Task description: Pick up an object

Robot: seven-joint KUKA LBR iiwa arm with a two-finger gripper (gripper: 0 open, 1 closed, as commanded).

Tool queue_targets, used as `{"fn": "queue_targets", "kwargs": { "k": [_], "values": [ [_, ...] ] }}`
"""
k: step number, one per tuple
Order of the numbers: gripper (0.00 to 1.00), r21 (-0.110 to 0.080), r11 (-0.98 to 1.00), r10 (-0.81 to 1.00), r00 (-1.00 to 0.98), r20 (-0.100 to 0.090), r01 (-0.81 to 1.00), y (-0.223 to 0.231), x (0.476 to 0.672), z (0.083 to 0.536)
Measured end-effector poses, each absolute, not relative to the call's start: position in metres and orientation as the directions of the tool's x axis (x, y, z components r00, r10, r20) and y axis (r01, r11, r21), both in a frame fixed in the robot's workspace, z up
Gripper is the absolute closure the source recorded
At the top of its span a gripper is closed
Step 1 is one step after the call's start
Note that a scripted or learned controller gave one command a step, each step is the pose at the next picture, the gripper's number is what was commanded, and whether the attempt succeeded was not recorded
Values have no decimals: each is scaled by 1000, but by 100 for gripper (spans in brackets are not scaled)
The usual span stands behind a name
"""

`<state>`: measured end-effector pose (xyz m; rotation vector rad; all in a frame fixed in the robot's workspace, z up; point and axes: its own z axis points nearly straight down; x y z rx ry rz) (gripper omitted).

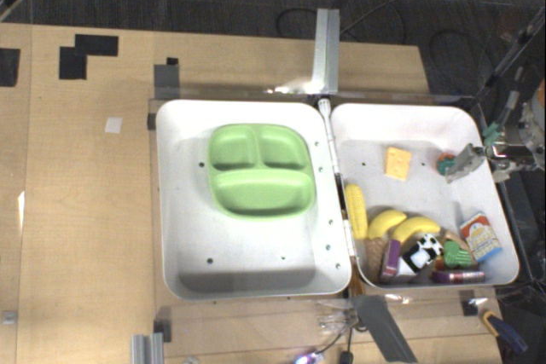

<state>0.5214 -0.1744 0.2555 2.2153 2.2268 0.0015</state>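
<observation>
**Closing in on the red piece at the right bin's edge**

My grey two-finger gripper (465, 162) hovers at the right white bin (426, 117) rim; open or shut, I cannot tell. The small red-and-green toy (446, 164) lies just left of it, touching or nearly. No writing reads on the red-and-white carton (480, 236).

- The robot's grey metal gripper (465, 164) shows as a small angular piece of dull grey metal.
- A small teal-green part sits above it on the wrist.
- Behind it, the wrist is a blurred block of grey and white parts.
- Thin dark cables run up from the wrist.
</observation>
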Motion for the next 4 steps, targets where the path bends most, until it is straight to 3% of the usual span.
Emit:
{"fn": "queue_targets", "kwargs": {
  "k": [1, 2, 3, 4],
  "values": [
    [0, 5, 57, 998, -57, -1, 998, -195, 573, 342],
    [0, -1, 255, 967, -255, 1, 967, -168, 595, 181],
    [0, 11, 277, 961, -277, -5, 961, -134, 622, 90],
    [0, 5, 535, 845, -535, -3, 845, -144, 625, 125]
  ]
}}
